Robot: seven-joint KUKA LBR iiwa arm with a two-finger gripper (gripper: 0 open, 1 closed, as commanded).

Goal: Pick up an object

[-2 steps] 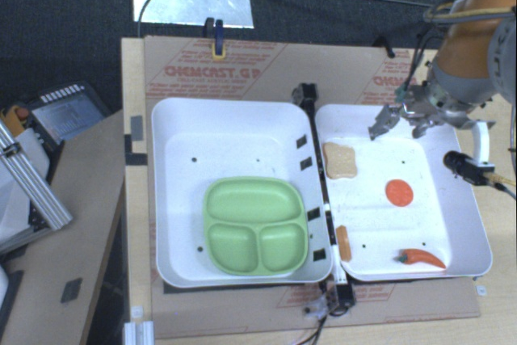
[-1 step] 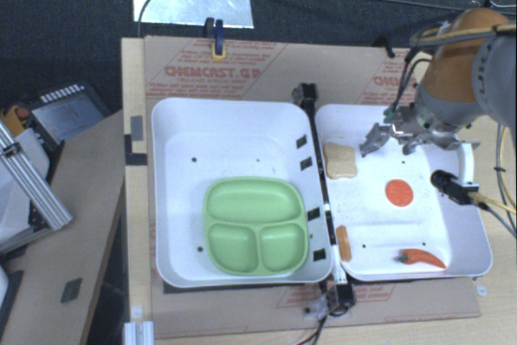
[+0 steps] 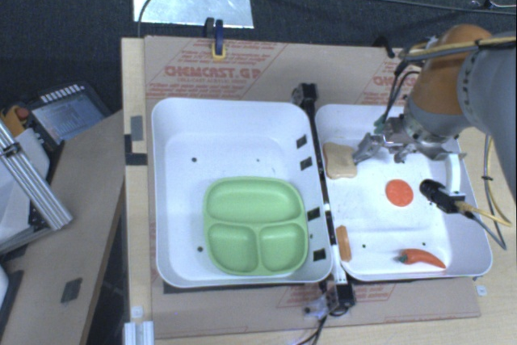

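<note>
Gripper point(image 3: 373, 145) hovers low in the right bin point(image 3: 477, 254), just beside a tan bread slice point(image 3: 339, 161).
Finger spacing cannot be told; an off-centre descent could nudge the bread aside.

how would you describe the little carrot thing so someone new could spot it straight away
Look in the right-hand white bin, the one without the green divided tray. Go to its near edge, toward the right corner: the carrot lies there flat. It is long, pointed and orange-red with a green tip, unlike the round orange disc above it.
</note>
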